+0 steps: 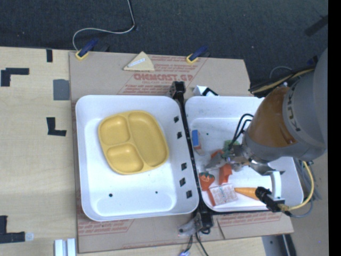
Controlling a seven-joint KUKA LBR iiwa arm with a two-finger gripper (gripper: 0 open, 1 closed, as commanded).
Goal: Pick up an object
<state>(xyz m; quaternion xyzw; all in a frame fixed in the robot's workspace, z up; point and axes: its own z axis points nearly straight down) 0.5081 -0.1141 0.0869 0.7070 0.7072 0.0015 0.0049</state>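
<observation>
Arm down among the clutter in the right bin.

The small red piece [225, 173] lies just beside the gripper [230, 154] in the right bin [213, 113], near a carrot [246, 192]; the hand's state can't be told. Seemingly reaching; next comes a firm close, then lift.

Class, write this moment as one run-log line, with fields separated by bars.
arm: over right bin | tool: low among small items | carrot: lying near front wall | yellow tray: in left bin | pick: not confirmed

Dark carpet floor [213, 15] behind wood bench [32, 143] w/ cardboard sheet [160, 76].
</observation>
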